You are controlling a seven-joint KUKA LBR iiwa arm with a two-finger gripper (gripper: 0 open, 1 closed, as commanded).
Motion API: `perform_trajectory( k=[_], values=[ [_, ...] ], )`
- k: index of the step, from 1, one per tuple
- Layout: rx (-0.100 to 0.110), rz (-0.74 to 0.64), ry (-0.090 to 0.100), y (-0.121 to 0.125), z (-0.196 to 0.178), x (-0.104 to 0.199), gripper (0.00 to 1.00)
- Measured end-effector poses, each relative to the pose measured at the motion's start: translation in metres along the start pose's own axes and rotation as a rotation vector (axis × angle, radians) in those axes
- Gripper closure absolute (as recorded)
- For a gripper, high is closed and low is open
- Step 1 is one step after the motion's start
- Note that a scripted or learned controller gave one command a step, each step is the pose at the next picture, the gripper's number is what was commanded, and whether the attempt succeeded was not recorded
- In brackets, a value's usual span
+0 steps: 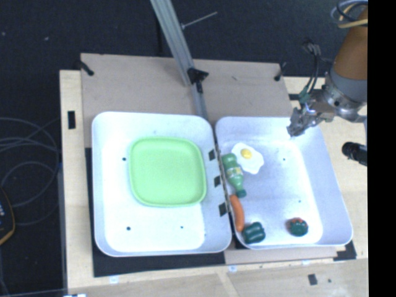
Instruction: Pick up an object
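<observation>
In the right bin (322, 166) lie a fried egg toy (247, 156), a green bottle (232, 173), an orange carrot (237, 211), a dark green pepper-like piece (253, 232) and a round red-and-green item (297, 226). My gripper (298, 125) hangs over the bin's far right corner, well away from all of these. Nothing shows between its fingers.
The left bin (108, 184) holds a light green square plate (167, 171). A grey metal pole (176, 36) slants down to the gap between the bins. Cables lie on the dark floor at left.
</observation>
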State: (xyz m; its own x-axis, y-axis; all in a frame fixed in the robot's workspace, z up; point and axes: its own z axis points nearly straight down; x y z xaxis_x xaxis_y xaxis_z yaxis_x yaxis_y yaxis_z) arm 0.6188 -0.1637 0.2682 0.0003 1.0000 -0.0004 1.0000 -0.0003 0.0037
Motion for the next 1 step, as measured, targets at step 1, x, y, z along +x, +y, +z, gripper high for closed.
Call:
perform_trajectory(
  k=[1],
  values=[
    [0.004, -0.004, 0.001, 0.0055, 0.0149, 0.0545, 1.00]
  ],
)
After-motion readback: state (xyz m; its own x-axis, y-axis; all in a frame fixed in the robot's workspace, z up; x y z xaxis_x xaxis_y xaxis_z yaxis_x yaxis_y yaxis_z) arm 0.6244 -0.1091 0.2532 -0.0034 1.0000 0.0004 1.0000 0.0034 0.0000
